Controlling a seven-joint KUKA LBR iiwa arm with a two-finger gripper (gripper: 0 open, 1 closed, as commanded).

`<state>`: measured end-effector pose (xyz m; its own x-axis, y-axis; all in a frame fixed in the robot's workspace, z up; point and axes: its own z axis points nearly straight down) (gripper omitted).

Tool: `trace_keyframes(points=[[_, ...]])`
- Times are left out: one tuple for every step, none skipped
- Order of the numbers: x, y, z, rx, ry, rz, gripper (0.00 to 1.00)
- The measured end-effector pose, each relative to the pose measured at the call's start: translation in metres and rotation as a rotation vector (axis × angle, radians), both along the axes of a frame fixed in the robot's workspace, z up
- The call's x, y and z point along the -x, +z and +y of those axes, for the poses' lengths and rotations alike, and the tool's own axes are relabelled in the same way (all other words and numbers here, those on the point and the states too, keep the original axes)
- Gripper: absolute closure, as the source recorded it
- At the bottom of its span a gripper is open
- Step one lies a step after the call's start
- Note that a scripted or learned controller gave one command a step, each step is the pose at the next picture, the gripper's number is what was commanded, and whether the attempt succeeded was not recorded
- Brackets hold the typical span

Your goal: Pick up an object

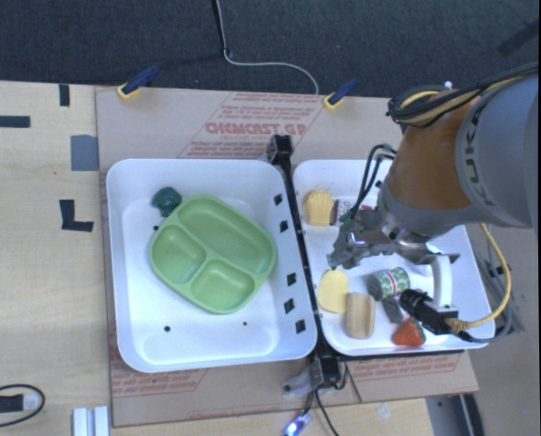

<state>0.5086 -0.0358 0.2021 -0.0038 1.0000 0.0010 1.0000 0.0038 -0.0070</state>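
Your pincer (348, 246) is hanging low inside the right bin (475, 271), near its left side, and the big grey and orange arm (452, 166) is reaching in over it. You cannot tell if the pincer is wide or narrow, because the wrist is hiding most of it and the dark parts are blurring together. Nothing is showing as held.

Just below the pincer, a pale yellow lump (333, 291) is lying on the bin floor. It is looking soft and round, like a lemon or a bit of toy food. It seems the pincer is going for this one, since it is the closest thing.

Just above the pincer, a yellow block (319, 207) is sitting by the wall. Below and a little right, a tan bread-like piece (359, 315) is touching the yellow lump. To the right, a small tin can (389, 282) is lying on its side, and a red piece (408, 335) is sitting near the bottom edge.

Far to the left, in the left bin (125, 271), a green tray (212, 253) is lying flat with a dark green thing (167, 200) beside it.
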Motion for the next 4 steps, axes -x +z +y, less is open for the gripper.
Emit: trace_keyframes(points=[[0.0,0.009,0.0,0.0,0.001,0.002,1.0],[0.018,0.088,0.093,-0.002,0.009,-0.012,1.0],[0.025,0.141,0.139,-0.001,0.005,-0.01,1.0],[0.025,0.2,0.09,0.002,-0.006,-0.012,1.0]])
